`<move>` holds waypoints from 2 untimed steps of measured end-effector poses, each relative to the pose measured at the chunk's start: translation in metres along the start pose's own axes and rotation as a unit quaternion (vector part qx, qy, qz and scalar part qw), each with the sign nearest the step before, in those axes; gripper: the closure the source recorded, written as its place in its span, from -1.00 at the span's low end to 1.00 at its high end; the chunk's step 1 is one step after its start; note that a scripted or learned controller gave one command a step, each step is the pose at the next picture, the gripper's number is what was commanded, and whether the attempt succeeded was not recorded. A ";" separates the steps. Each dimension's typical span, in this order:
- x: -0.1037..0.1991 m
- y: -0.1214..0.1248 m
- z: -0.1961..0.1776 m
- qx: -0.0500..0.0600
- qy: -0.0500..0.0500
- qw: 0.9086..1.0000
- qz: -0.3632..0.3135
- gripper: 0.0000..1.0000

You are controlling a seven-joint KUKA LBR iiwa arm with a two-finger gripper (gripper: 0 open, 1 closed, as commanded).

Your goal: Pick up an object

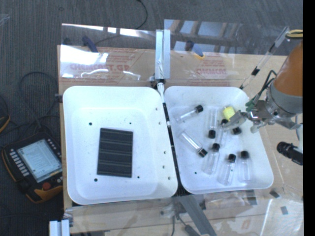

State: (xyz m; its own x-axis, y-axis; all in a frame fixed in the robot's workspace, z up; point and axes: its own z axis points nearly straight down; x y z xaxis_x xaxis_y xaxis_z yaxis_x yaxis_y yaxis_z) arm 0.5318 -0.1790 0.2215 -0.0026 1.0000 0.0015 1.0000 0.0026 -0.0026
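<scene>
- Gripper (239,118) hangs over the right bin (256,181), beside a yellow piece (229,113); grip unclear.
- Clear vials (191,112) lie scattered there.
- Left bin (78,107) holds a dark panel (115,152).
- Bench stands on grey carpet (29,33).

Two white bins (74,107), the left one carrying a black ribbed panel (115,152), the right one scattered with clear black-capped vials (191,113) and a yellow piece (229,113), while the grey arm (288,100) flashes its orange band.

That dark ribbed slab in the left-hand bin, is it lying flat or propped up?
Lying flat. The dark slab shows its whole ribbed face to the overhead camera, resting on the floor of the left bin.
</scene>
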 end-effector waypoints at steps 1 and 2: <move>-0.020 0.059 0.105 -0.007 -0.002 1.000 0.027 -1.00; -0.019 0.099 0.132 -0.006 -0.003 1.000 0.008 -1.00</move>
State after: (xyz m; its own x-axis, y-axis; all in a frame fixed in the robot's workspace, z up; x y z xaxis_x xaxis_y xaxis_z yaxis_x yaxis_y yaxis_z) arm 0.6303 -0.1979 0.0897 0.0136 0.9999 -0.0045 0.9999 -0.0135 0.0093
